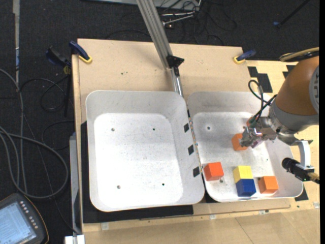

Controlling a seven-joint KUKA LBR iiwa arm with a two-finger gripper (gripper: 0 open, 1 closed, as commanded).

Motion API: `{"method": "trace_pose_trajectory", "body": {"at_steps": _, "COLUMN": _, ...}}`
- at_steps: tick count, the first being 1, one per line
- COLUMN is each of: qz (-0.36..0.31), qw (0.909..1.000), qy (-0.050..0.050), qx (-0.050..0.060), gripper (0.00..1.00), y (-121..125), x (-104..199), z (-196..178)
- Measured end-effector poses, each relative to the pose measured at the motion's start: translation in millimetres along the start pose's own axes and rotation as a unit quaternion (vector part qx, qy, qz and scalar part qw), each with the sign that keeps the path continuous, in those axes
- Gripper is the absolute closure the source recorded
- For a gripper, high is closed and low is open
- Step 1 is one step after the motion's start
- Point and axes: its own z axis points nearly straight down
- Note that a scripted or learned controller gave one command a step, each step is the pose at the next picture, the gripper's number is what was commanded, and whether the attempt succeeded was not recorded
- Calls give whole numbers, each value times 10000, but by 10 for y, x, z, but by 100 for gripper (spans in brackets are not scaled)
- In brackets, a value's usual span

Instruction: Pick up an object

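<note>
Orange block [237,142] is sitting in the right bin [223,108], near its middle and toward the arm's side, and I am treating it as the target because the gripper [250,138] is hanging right at it. From this slanted overhead angle the tool is covering the block's right edge, so I am seeing the two as touching or overlapping; I cannot tell whether the block is actually between the jaws or merely beside them, and I cannot tell how wide the hand is standing. I am not logging a hold on this evidence.

Block appears to be resting on the bin floor, apart from the others, which I am judging makes it the easiest pick: nothing is crowding its sides.

Along the near wall of the same bin I am noting a second orange cube [213,170], a yellow cube [242,173] touching a blue cube [246,187] just in front of it, and another orange cube [268,184] beside those. The yellow-blue pair is packed tight, a worse choice for a two-finger grasp.

Arm [299,98] is reaching in from the right, wrist low over the bin. Left bin [101,105] is lying alongside, sharing the centre divide.
</note>
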Motion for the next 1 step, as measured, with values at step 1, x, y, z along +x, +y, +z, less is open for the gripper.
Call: {"method": "trace_pose_trajectory", "body": {"at_steps": 1, "qz": -3, "qw": 10000, "qy": -1, "qx": -2, "gripper": 100, "y": 59, "x": 2, "z": -435}}
